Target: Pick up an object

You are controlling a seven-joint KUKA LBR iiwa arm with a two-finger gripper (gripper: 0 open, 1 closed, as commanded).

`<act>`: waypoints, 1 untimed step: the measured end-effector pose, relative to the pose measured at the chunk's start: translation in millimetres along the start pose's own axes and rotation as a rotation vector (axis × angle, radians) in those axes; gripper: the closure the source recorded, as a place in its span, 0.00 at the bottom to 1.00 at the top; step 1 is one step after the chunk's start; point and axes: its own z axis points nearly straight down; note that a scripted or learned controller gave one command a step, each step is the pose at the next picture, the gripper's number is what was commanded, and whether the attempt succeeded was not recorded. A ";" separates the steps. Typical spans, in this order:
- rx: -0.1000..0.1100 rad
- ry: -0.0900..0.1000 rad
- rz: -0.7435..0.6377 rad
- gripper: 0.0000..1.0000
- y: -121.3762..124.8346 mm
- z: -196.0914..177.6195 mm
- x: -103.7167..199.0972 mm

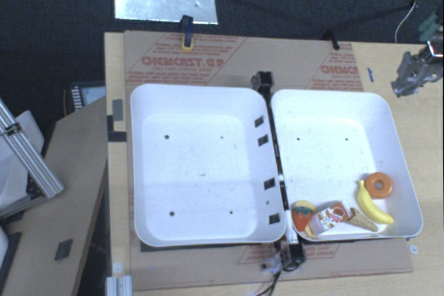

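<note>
Holding one banana [373, 204], one donut [379, 184]: right bin [395, 125].

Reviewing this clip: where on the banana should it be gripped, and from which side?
Probably the banana's middle, from straight above, closing across its narrow width. It lies flat and curved near the right bin's front wall, with the orange ring crowding its upper end, so the midsection looks freest.
</note>
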 end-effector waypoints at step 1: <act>0.002 0.001 -0.003 1.00 0.5 33.8 -68.2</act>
